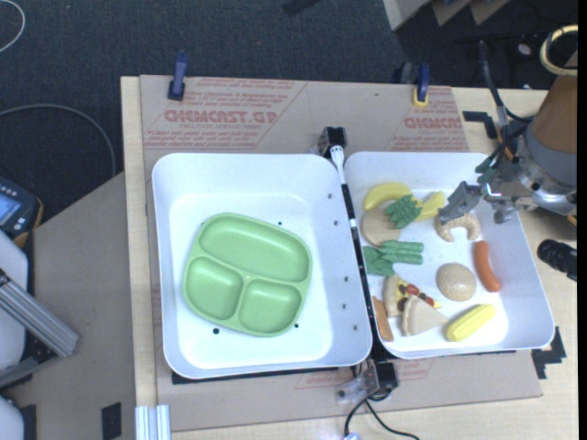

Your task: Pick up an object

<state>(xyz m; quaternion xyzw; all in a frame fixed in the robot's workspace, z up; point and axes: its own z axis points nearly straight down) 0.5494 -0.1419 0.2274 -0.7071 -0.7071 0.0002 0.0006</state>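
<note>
Because toy foods crowd the right bin (537,287), the gripper (461,204) hangs low beside the hot dog (487,266), over a pale shrimp-like piece (457,230), its grip unreadable from above.

— We see bright, even light from above; the white bins (248,177) nearly wash out.
— We agree. Shadows stay soft and short, the floor (83,26) is dim, and the gripper (459,204) looks slightly blurred.

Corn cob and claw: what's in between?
In the camera view, the orange sausage and beige egg-like piece lie between the corn cob and the claw.
</note>
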